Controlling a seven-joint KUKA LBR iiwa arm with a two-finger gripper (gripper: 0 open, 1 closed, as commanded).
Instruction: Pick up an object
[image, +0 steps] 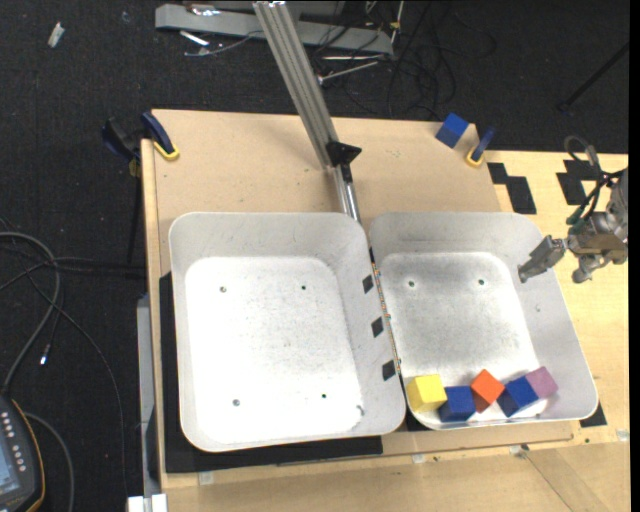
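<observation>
The jaws (560, 262) hang spread apart over the right rim of the right bin (455, 240), holding nothing. Along that speckled white bin's near wall lie small matte cubes in a row: yellow cube (427, 390), blue cube (458, 402), orange cube (487, 388), dark blue cube (518, 395), lilac cube (541, 382). The left bin (200, 240) sits beside it on the wooden bench (250, 160).
</observation>
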